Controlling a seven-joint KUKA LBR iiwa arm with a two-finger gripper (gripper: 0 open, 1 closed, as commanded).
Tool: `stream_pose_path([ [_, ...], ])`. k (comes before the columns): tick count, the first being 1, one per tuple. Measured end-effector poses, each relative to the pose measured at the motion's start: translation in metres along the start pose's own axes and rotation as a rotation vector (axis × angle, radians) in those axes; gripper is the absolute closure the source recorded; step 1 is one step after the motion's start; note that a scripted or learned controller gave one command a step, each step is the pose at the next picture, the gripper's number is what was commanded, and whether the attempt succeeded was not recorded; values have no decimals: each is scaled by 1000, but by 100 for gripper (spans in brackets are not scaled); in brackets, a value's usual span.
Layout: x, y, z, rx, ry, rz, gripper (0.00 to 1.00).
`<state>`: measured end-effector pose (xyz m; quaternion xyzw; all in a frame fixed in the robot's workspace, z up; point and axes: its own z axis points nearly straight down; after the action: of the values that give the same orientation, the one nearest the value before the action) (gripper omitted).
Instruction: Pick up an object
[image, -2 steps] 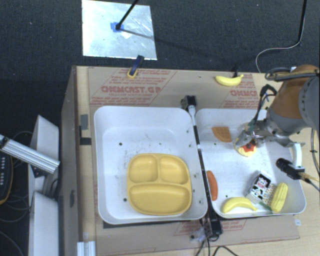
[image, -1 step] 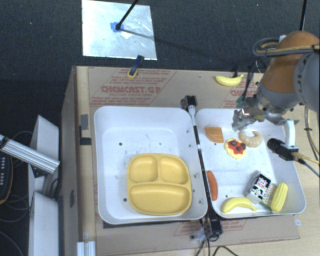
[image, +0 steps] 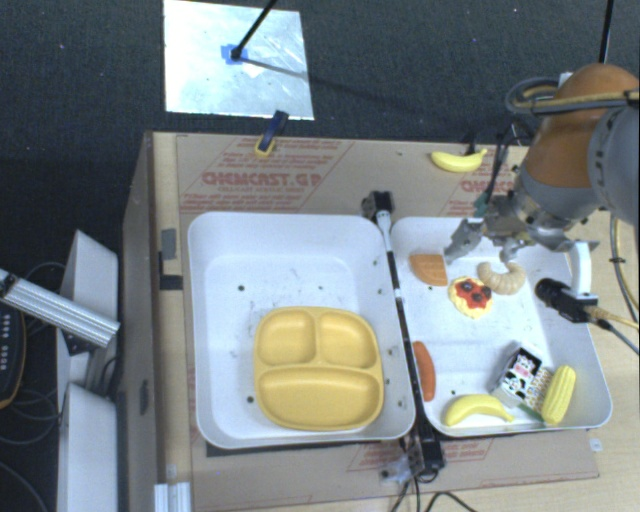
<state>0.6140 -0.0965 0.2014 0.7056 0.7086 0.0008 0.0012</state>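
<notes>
Curved beige croissant (image: 502, 277) and round pizza toy (image: 471, 296) in glossy white bin (image: 590, 385), gripper (image: 492, 236) above, fingers spread, holding nothing.

We see the claw (image: 487, 232) over the rear of the right bin (image: 575, 330). Just in front of it lie a croissant (image: 501, 277) and a pizza piece (image: 471, 296), with a bread slice (image: 429, 268) to its left. Farther forward sit a sausage (image: 425, 370), a banana (image: 477, 408), a small carton (image: 519, 374) and a corn cob (image: 558, 392). Far left, a divided plate (image: 318, 368) rests in the left bin (image: 225, 300). Behind the claw, another banana (image: 457, 159) lies on the bench (image: 330, 165).
</notes>
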Motion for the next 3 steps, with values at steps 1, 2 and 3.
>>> stream_pose_path([
  [1,-18,-40,75,4,0,3,0],
  [2,-56,-53,115,3,0,4,0],
  [3,-35,-18,116,0,1,1,0],
])
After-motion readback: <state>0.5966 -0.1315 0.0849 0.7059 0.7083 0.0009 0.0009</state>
